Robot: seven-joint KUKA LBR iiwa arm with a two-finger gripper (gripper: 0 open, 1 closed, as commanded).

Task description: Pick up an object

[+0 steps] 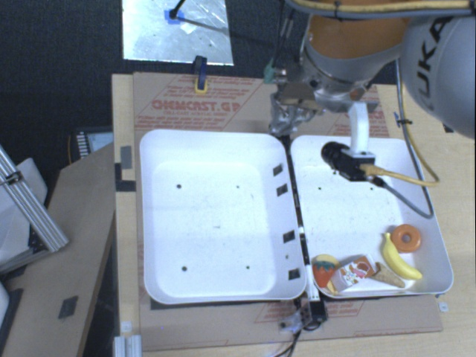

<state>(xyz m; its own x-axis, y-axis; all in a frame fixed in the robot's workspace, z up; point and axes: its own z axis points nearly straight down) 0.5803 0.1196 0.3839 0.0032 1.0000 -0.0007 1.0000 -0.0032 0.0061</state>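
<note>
Pick not started: tool point(285, 123) hangs at the far end of the divider between bins, finger state can't tell, nothing seen held; banana point(399, 258) and other items lie in right bin's point(349, 222) near corner.

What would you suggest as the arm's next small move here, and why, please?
Probably a shift toward the near edge of the right bin. The gripper hangs over the far end of the divide between the bins, while the banana, the orange ring and the small packet all lie clustered in that bin's near corner, so nothing graspable sits beneath it.
</note>
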